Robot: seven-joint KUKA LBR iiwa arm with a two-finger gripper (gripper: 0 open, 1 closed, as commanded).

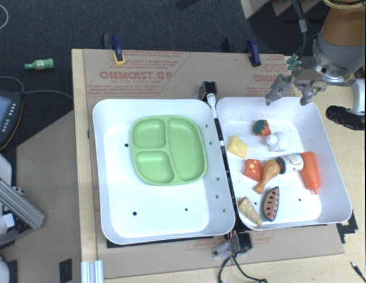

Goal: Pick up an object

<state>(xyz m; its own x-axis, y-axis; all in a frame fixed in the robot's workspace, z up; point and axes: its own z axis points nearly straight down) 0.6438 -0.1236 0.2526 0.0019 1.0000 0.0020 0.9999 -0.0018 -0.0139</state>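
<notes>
Hand open above right bin; green plate left.

Arm cut off, top edge

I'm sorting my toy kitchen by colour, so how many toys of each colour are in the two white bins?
Green: 1, the divided plate in the left bin.
Orange or red: 3, carrot, red piece, red-and-green ball.
Yellow or tan: 3, cheese, drumstick, wedge.
White: 2, crumpled piece, small bottle.
Dark: 1, watermelon slice.
Total: 10
</notes>
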